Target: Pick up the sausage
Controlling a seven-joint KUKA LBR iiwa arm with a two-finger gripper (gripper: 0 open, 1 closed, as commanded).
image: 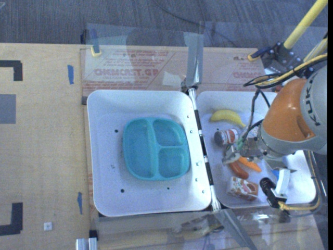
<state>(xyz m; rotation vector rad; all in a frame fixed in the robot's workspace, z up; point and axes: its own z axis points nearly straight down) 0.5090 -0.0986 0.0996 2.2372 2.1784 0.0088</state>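
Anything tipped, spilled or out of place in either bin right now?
Nothing looks spilled or broken. In the right bin a small can lies on its side near the banana, and a small carton lies flat, tilted. The teal tray sits flat in the left bin. The end effector hangs over the sausage.

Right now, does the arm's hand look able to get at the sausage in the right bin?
Probably yes. The hand hangs just over the sausage, with nothing lying on top of it. The carrot lies close beside it and the can stands nearby, so the fingers may catch them.
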